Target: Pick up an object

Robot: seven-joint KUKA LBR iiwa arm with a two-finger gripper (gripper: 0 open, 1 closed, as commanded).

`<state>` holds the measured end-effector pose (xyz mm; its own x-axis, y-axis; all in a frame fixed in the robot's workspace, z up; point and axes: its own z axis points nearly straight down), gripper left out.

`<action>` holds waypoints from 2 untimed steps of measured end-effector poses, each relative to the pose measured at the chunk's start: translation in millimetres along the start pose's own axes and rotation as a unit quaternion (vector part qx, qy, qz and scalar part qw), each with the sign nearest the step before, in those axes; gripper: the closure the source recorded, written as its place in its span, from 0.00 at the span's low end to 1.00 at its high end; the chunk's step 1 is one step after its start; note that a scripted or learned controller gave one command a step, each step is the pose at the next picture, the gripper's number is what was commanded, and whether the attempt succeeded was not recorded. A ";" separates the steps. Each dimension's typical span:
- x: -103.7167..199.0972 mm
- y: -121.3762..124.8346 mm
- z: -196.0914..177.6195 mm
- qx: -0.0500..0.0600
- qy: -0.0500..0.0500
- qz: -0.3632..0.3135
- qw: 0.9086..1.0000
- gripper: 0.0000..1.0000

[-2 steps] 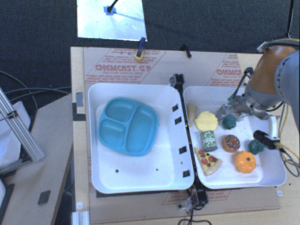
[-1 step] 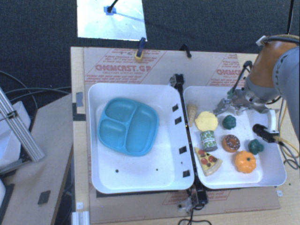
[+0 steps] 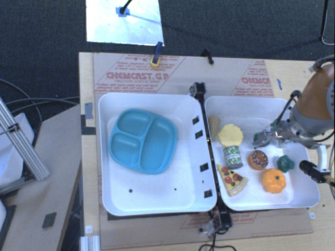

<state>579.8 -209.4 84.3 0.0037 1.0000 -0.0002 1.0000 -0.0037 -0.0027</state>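
The right bin [image 3: 251,109] holds several toy foods: a tan cone [image 3: 214,125], a yellow round piece [image 3: 230,135], a green can [image 3: 233,156], a chocolate donut [image 3: 257,160], a pizza slice [image 3: 232,178], an orange pumpkin [image 3: 274,180] and a dark green piece [image 3: 285,163]. My gripper [image 3: 263,137] reaches in from the right and sits low over the bin, just above the donut and right of the yellow piece. Nothing is visibly held in it.
The left bin [image 3: 157,192] carries a blue divided plate [image 3: 142,140]. A black hinge strip [image 3: 205,150] runs between the bins. A black part [image 3: 313,170] juts over the right bin's right rim. A shiny square sheet [image 3: 123,14] lies behind the bench.
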 end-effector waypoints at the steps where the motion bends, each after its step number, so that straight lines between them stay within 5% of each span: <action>1: 1.3 -97.0 0.9 0.002 0.001 0.000 1.000 0.00; 2: 68.1 -60.8 -22.4 -0.004 0.001 -0.007 1.000 0.00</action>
<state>519.3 -141.1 106.9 -0.0105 0.9999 0.0009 0.9999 0.0105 0.0052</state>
